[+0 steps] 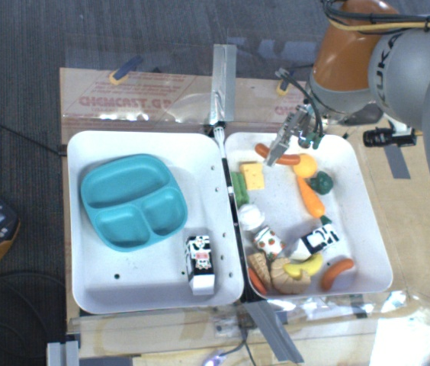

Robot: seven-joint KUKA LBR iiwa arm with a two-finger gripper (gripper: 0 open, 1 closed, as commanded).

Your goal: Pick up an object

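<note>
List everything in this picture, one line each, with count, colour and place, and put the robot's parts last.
bins: two, white, side by side on the bench.
divided plate: one, teal, left bin.
milk carton: one, black and white, left bin's near right corner.
cheese wedge: one, yellow, right bin, upper left.
carrot: one, orange, right bin, middle right.
banana: one, yellow, right bin, near edge.
sausage: one, red-orange, right bin, near right corner.
arm: one, grey with orange band, reaching in from the right.
gripper: one, over the right bin's far edge.
</note>
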